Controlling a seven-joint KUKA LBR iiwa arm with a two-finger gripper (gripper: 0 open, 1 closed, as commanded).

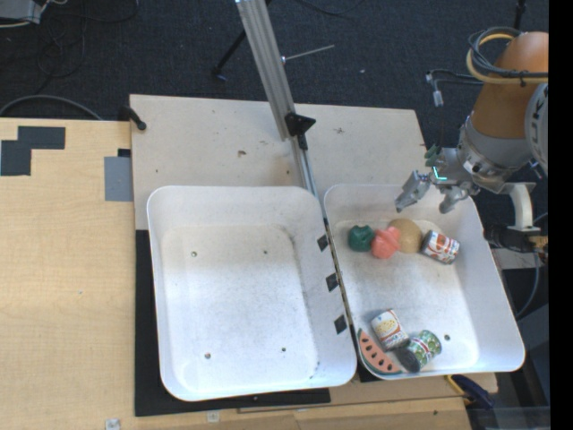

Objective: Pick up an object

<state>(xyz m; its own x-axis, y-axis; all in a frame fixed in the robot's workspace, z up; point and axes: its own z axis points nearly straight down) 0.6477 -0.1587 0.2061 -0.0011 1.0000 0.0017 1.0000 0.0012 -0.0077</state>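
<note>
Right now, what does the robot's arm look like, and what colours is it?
The arm is chunky and rounded, grey with a bright orange band near the top. Black cables loop beside the orange part. At its end sits a small grey metal gripper with two thin fingers, and a tiny teal light glows just above it.
</note>
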